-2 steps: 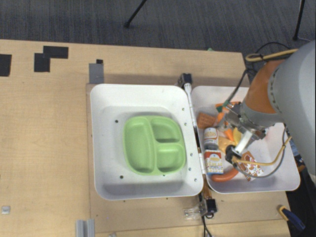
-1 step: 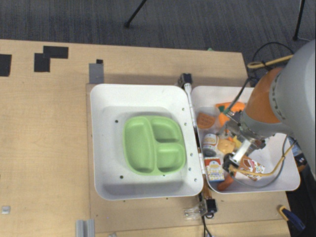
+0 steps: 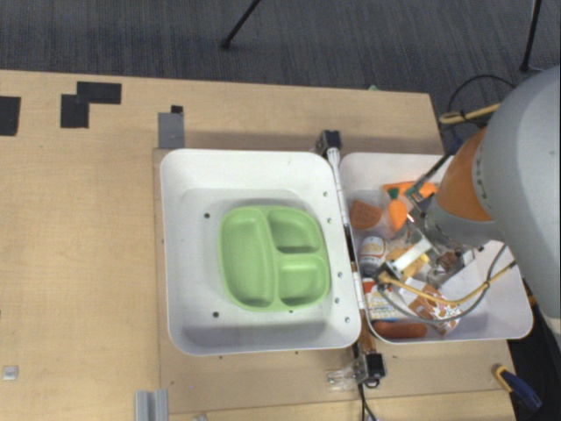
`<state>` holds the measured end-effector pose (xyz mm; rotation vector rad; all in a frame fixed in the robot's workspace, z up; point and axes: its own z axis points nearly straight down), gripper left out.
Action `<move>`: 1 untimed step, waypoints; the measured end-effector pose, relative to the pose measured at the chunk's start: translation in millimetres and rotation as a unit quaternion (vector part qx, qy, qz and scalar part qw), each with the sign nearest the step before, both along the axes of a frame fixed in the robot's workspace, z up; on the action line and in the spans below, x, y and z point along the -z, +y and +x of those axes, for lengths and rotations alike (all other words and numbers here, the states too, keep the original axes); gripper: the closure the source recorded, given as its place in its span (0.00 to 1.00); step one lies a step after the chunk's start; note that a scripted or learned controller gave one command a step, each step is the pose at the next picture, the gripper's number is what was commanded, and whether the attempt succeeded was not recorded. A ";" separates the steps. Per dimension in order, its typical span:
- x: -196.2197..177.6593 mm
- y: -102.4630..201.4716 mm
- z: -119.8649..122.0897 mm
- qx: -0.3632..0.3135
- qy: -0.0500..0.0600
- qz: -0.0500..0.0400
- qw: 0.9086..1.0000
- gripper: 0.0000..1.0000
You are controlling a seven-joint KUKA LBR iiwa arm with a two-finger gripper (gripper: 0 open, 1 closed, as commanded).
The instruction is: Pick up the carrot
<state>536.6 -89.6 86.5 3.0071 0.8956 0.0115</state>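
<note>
While the tool [image 3: 425,254] hangs low over the middle of the right bin [image 3: 519,321], you cannot tell whether it is spread or pressed together; the wrist and its orange band cover it from above. Nothing can be seen pinched in it. The carrot [image 3: 400,210] lies in the far left part of that bin, just beside the wrist's left edge and apart from the tool. Left of the carrot you have a brown rounded piece [image 3: 366,213], and nearer the camera a small can [image 3: 372,251], both close to the wall shared with the left bin [image 3: 175,235]. A reddish-brown piece [image 3: 403,329] lies along the right bin's near rim, among other small things too jumbled to name. Room there is tight: clutter fills the left half and the arm covers much of the right. The left bin holds a green divided plate [image 3: 272,257] at its centre, with bare white floor all round it. Beyond the bins the surface [image 3: 79,235] runs wide to the left.
</note>
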 end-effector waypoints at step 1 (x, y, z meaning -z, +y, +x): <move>1.1 7.4 57.7 0.019 0.003 0.001 1.000 0.00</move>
